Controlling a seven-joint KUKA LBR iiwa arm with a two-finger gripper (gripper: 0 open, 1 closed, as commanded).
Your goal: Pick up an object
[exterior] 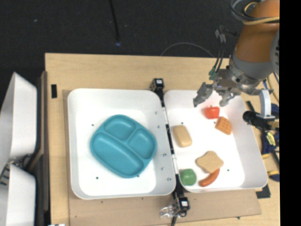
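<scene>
The tool (214, 96) hangs with its fingers spread wide, holding nothing, over the far end of the right bin (235, 175). A small red block (212, 111) lies just below it, beside an orange waffle (224, 125).

Left bin (75, 140): holds a divided plate (123, 145).
Right bin (244, 173): pepper (211, 111) and waffle (224, 125) at the rear right; potato (182, 136) by the left wall; bread (209, 161), sausage (209, 177) and lime (188, 176) in front.
Gripper (214, 95): over the right bin's rear, behind the pepper.
</scene>
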